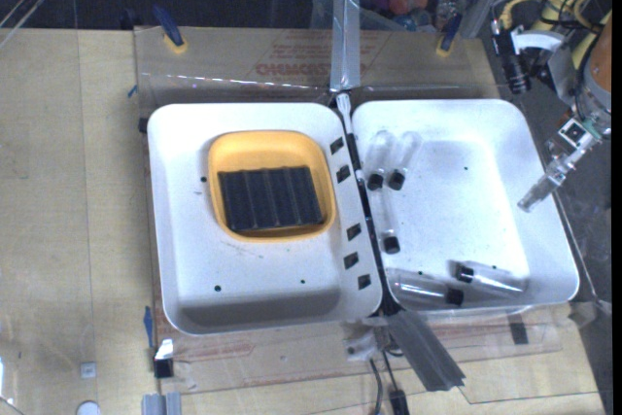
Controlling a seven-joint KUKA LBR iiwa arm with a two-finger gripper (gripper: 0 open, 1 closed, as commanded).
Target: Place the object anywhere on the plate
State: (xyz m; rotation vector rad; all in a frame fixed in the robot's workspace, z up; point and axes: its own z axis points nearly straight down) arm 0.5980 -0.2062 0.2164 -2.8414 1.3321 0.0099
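While the gripper hovers beyond the right bin, its state unreadable to me, I must first reach a tube, before the plate.

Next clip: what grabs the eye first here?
The yellow plate in the left bin, with a dark ribbed object lying on it. Next, clear black-capped tubes in the right bin, and the gripper at that bin's right edge.
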